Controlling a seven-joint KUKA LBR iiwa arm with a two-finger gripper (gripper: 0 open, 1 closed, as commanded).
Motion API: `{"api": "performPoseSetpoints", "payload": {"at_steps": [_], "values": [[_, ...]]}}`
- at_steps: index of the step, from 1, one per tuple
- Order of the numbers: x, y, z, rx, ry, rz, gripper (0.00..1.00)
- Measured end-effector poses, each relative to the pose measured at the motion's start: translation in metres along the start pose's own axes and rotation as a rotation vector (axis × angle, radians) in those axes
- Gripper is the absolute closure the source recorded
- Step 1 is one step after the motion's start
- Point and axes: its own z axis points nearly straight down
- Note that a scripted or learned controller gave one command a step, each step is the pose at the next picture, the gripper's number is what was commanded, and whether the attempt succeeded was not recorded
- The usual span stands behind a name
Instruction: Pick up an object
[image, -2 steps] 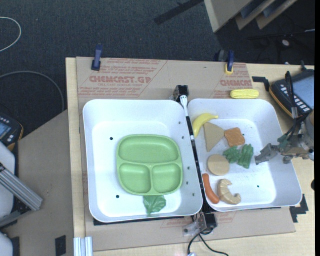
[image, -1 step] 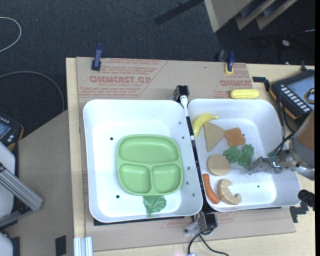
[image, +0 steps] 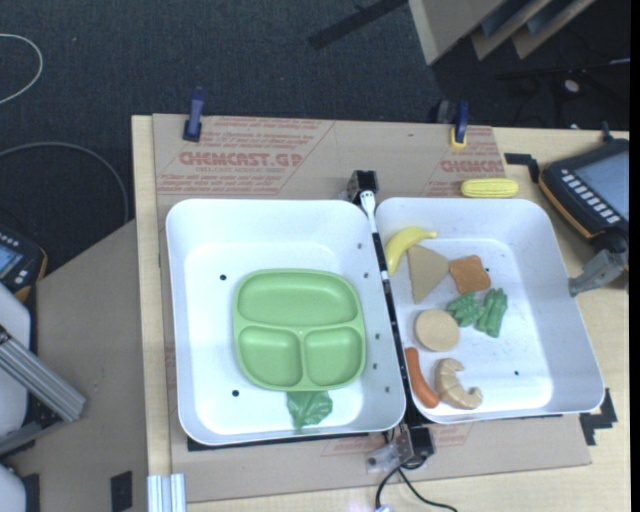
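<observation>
Cardboard sheeting is covering the surface (image: 250, 160), with blue clamps (image: 194, 116) pinning its upper edge and dark carpet (image: 200, 50) lying beyond. Two white bins are sitting side by side: the left bin (image: 190, 300) is holding a green divided plate (image: 299, 329) and a lettuce leaf (image: 309, 408). The right bin (image: 550, 300) is holding the toy foods. At its upper left, the banana (image: 408, 243) is curving from upper right to lower left. At its lower left, the red sausage (image: 421, 378) is running top to bottom, touching the croissant (image: 459, 384).
</observation>
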Motion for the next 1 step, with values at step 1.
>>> {"api": "performPoseSetpoints", "payload": {"at_steps": [1], "values": [[-0.0006,0.0009,-0.1299,0.001,0.0,0.0,0.0]]}}
